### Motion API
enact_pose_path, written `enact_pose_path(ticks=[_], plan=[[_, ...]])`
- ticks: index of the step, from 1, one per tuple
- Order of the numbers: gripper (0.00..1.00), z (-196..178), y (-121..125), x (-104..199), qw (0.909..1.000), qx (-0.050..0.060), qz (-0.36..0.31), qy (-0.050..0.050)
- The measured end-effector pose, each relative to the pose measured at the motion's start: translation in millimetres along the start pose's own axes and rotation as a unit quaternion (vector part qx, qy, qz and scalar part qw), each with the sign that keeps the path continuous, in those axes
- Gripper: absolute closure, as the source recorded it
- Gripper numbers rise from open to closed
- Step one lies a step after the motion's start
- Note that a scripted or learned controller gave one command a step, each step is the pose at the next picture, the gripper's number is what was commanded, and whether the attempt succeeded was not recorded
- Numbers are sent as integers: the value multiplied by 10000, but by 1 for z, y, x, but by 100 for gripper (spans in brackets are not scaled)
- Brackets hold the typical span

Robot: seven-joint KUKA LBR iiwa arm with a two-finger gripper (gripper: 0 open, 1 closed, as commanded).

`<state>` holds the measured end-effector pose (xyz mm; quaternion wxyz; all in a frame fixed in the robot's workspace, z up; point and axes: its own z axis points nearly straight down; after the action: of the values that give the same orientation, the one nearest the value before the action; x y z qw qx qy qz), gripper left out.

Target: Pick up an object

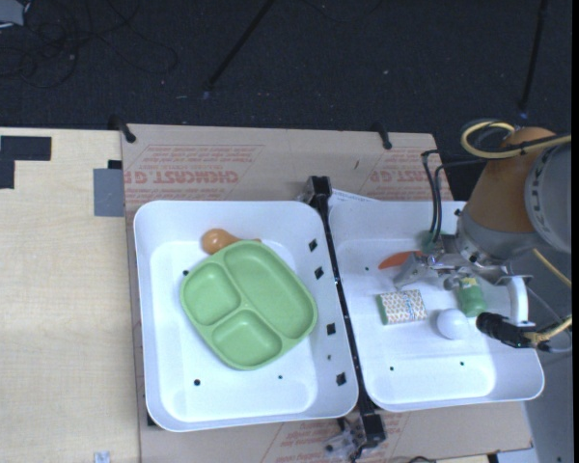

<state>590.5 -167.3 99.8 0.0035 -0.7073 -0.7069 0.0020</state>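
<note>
Low — gripper [430, 270] over right bin [405, 394]

The cardboard sheet [270, 167] under the 2 white bins carries red printed lettering in several places. The largest print, above the left bin [164, 355], is upside down and mirrored and seems to read "CHEMCRST GP", though the letters are not certain. More red print near the sheet's upper right and bottom edge is too small to read.

green divided plate [248, 304] | orange ball [215, 240] | white bins [164, 355] | checked packet [402, 307] | white ball [452, 324] | orange strip [397, 258]
</note>
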Motion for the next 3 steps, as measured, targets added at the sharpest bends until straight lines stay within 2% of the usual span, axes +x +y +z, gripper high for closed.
enact_pose_path(ticks=[1, 2, 3], plan=[[0, 13, 0, 1, 10000, -17, 6, -5], [100, 3, 0, 1, 10000, -11, 15, -2], [100, -49, -4, -8, 10000, -49, 9, -14]])
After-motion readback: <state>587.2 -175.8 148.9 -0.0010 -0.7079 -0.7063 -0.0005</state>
